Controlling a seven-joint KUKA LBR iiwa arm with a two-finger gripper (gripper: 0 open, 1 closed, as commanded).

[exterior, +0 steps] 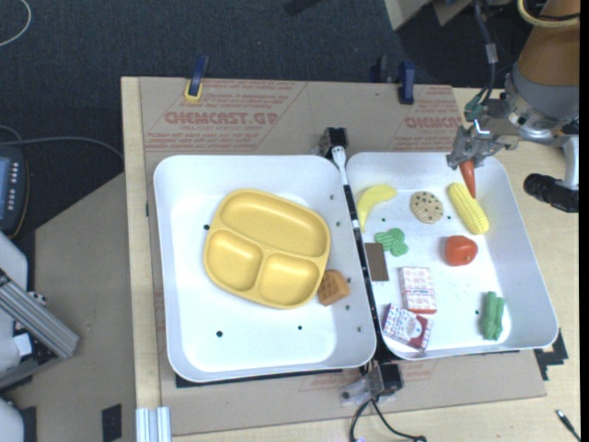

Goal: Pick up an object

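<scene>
My gripper [472,151] hangs over the far part of the right bin [526,247]. It is shut on a small orange-red carrot [469,179], which points down from between the fingers. Just below the carrot's tip lies a yellow corn cob [468,208]. Other toy foods lie in the same bin: a banana [375,198], a cookie [426,207], a red tomato [460,250], broccoli [392,240] and a green pickle [493,316].
The right bin also holds a brown bar [376,261] and two red-and-white packets [418,288] [405,327]. In the left bin [175,274] sits a yellow divided plate [266,248], with an orange-brown piece [333,287] beside it. Clamps [194,83] [406,79] grip the board's far edge.
</scene>
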